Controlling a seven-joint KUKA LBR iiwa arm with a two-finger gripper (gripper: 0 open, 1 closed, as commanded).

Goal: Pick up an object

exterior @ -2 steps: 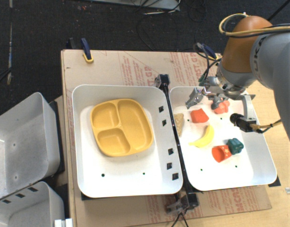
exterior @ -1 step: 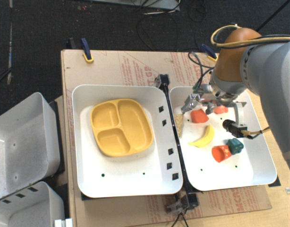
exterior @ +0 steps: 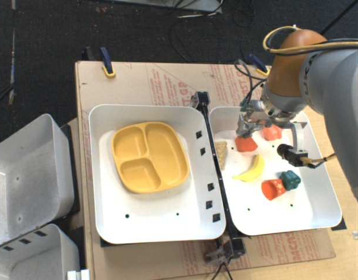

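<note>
right bin point(exterior: 319, 214): you see every loose piece lying here
red piece point(exterior: 246, 144): squat, at the far left, just below the gripper point(exterior: 247, 130)
second red piece point(exterior: 272, 133): small, far side, right of the first
banana point(exterior: 251, 170): yellow, curved, flat near the middle
red cup point(exterior: 273, 189): on its side, nearer you, touching the teal piece
teal piece point(exterior: 290, 179): dark, blocky, just right of the cup
tan piece point(exterior: 220, 153): flat, against the left wall

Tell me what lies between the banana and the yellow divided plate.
In the camera view, a tan, bread-like piece sits by the right bin's left wall, then the black divider between the bins, between the banana and the yellow plate.
</note>
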